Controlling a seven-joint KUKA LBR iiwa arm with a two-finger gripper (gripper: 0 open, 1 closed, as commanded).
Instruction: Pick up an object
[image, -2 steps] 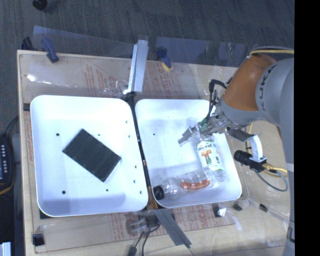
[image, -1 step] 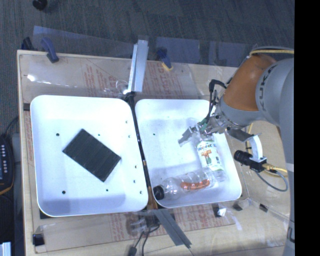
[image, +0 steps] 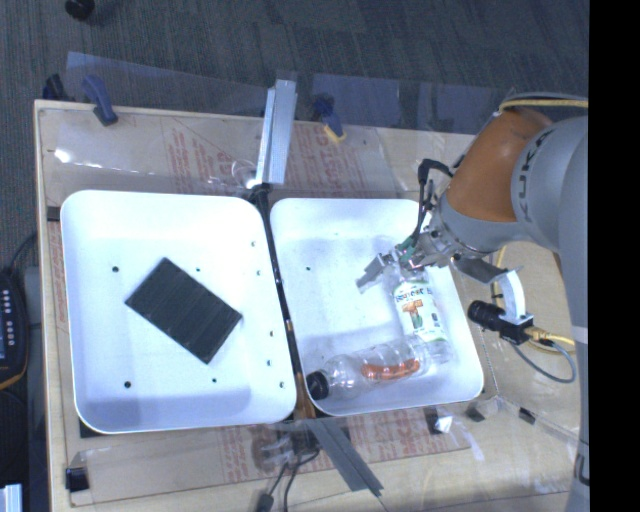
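Two shallow white bins sat side by side on the desk. The left bin held one thing: a flat dark rectangular pad, lying at a slant near the middle of the bin floor, well apart from every wall.

The right bin held two clear plastic bottles. One bottle with a white label lay near the bin's right wall, its length running roughly from far to near. The second bottle, with a black cap and an orange label, lay along the near wall, the cap pointing toward the divider between the bins. The near end of the first bottle was just beside, perhaps touching, the right end of the second; the overlap of clear plastic made contact hard to judge.

One arm reached in from the right, its orange band above the wrist. Its gripper was low over the right bin, right at the far end of the white-labelled bottle. Whether the gripper stood apart, together, or clamped on the bottle could not be told from this slant, nor whether it touched the bottle at all.

Two blue clamps were fixed at the far edge of the desk.
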